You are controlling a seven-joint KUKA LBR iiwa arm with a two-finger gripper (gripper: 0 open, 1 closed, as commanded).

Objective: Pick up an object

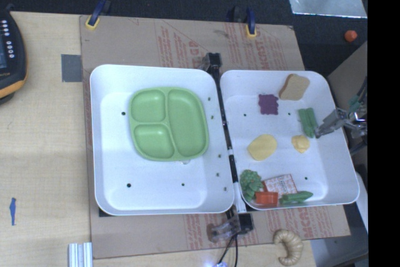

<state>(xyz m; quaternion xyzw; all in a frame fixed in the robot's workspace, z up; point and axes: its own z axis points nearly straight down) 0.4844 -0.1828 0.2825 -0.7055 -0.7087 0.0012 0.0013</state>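
Camera view, from above the bench: your gripper [322, 129] reaches over the right bin [340, 187] from its right rim, tips just beside the green block [306, 120]; whether it is spread or closed cannot be told. To grasp cleanly, centre over that block, clear of the small yellow piece [300, 143] just below it, then descend straight. Near that bin's lower rim lies a red-printed packet [280, 184], its lettering too small to read. Red print on the cardboard [162, 40] is likewise illegible.
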